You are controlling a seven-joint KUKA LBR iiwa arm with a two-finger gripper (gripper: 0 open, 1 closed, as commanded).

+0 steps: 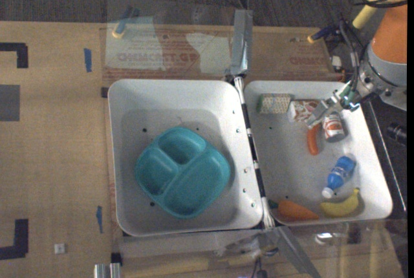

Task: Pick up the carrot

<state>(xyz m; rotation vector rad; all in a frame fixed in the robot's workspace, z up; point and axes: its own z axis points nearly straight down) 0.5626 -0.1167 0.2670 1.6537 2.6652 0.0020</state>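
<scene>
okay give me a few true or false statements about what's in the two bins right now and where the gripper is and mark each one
1. The carrot lies at the near edge of the right bin. True.
2. The teal plate sits in the right bin. False: it is in the left bin.
3. The gripper hangs over the carrot. False: it is at the far side, near the can.
4. The banana lies beside the blue bottle. True.

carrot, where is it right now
The carrot lies in the right bin, at its near-left corner, just left of the banana.
</scene>
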